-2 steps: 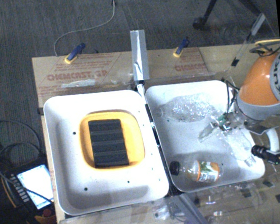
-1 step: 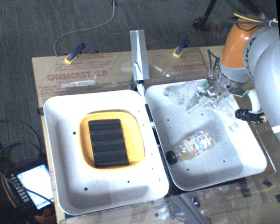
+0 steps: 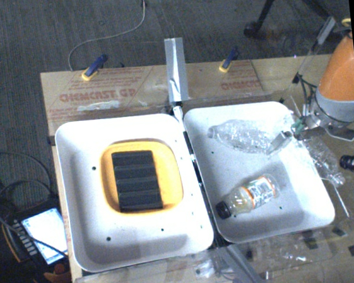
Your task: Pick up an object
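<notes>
1. Clear plastic is the main material in the right bin (image 3: 312,214): a small bottle (image 3: 248,197) with a dark cap and pale liquid lies on its side near the front, and a crumpled clear plastic bottle (image 3: 243,136) lies toward the back.
2. Left bin (image 3: 87,243) holds a yellow tray with a black ribbed insert (image 3: 137,179), lying flat near the middle.
3. Gripper (image 3: 296,130) sits at the right bin's back right rim, at the end of the grey arm with its orange band (image 3: 342,74).
4. Key relation: the crumpled bottle is the nearer object, lying just to the view's left of the gripper, its long axis running roughly left to right, with its near end pointing toward the gripper. The capped bottle lies further off, toward the front, its long axis slanted with the cap at the lower left.
5. Finger state: cannot tell; the tool end is small and cluttered against clear plastic by the rim. Nothing is visibly held.
6. Judgement: no object is lifted yet; the crumpled bottle seems the likelier target.
</notes>
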Robot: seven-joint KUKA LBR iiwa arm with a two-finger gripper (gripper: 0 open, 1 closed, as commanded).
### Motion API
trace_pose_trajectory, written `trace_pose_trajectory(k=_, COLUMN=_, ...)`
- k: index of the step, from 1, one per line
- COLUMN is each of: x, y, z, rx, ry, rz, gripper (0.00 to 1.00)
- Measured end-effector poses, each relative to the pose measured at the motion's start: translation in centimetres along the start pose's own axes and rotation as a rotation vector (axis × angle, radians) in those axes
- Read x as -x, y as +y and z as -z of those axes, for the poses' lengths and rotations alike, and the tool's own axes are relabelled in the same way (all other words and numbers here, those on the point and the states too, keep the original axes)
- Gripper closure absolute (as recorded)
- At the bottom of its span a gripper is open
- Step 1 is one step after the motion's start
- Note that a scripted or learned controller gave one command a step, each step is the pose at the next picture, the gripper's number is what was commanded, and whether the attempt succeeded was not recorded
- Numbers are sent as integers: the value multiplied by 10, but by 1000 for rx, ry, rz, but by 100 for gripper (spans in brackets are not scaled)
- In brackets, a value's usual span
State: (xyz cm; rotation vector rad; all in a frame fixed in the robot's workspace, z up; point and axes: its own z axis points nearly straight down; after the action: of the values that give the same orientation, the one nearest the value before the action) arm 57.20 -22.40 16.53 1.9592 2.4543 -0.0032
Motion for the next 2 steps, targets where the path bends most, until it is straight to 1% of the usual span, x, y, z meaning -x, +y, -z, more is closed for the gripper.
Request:
trace_pose_trajectory(k=1, x=-16, y=-48, z=-70, rx=5, ry=5, rz=190, gripper=0)
trace_pose_trajectory(k=2, x=-16, y=-47, z=-62, rx=6, ry=6, rz=189, gripper=100)
